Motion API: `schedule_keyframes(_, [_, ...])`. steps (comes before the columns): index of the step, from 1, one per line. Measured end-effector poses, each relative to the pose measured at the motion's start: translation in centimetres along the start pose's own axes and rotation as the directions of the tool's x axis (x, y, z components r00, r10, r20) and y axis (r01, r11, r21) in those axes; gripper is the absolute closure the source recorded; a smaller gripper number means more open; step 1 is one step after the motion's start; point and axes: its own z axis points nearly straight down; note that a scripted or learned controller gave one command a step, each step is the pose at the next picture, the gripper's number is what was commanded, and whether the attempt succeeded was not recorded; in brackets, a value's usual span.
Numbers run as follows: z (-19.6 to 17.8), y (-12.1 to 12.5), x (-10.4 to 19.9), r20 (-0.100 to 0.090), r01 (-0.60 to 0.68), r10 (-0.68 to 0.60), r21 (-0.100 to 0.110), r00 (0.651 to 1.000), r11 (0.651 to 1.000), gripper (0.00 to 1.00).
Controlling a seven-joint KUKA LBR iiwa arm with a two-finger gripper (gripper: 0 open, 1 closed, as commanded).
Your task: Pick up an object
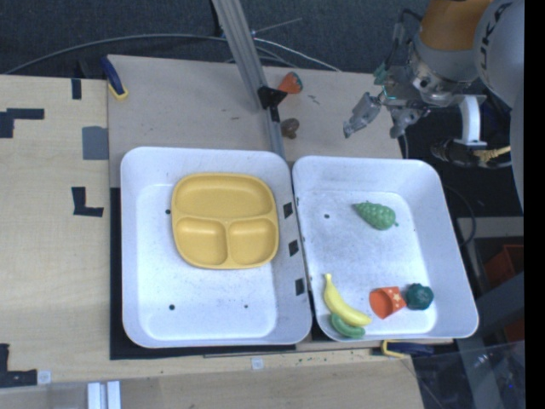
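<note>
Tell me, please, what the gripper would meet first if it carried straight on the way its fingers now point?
The gripper points down and to the view's left, above the bare bench behind the right bin. Carrying on, it would probably meet that bench surface first, near the small brown object; depth is hard to judge.

robot lab | plywood bench (196,109) – 2 white bins (136,228) – taped marks – loose cables

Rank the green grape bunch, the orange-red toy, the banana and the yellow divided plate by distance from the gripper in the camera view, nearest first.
The gripper sits above the right bin's far edge.
1. Green grape bunch, upper part of the right bin.
2. Orange-red toy, near edge of the right bin.
3. Banana, right bin's near-left corner.
The yellow divided plate, in the left bin, is too close to call against items 2 and 3.
</note>
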Motion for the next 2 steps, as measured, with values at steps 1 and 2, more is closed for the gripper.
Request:
schedule_keyframes(1, [0.0,0.0,0.0,0.001,0.0,0.0,0.0,1.0,1.0,0.0])
schedule_keyframes(2, [5.7,-0.9,0.6,0.0,-0.002,0.002,0.006,1.0,1.0,0.0])
